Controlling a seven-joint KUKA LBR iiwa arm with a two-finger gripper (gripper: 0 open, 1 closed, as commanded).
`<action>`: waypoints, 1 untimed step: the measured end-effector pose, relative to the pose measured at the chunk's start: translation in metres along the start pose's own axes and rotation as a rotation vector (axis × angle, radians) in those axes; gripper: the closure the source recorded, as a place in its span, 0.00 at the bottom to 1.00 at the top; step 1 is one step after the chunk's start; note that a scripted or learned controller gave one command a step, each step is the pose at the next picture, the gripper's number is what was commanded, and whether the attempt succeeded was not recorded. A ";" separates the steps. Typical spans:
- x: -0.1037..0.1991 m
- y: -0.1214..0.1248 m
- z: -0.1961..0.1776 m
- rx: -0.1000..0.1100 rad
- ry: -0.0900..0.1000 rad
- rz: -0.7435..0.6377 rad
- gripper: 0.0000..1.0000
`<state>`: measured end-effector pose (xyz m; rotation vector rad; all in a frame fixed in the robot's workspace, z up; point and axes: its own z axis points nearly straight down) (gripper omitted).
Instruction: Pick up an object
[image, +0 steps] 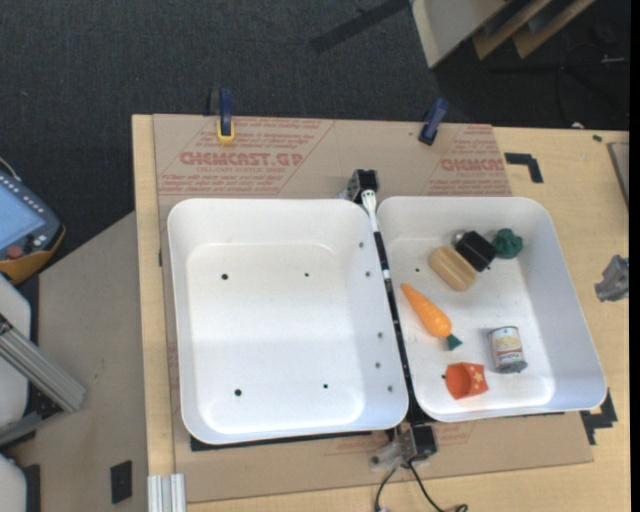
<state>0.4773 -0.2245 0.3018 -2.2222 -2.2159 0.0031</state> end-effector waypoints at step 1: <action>0.079 0.003 -0.006 -0.003 0.003 -0.012 1.00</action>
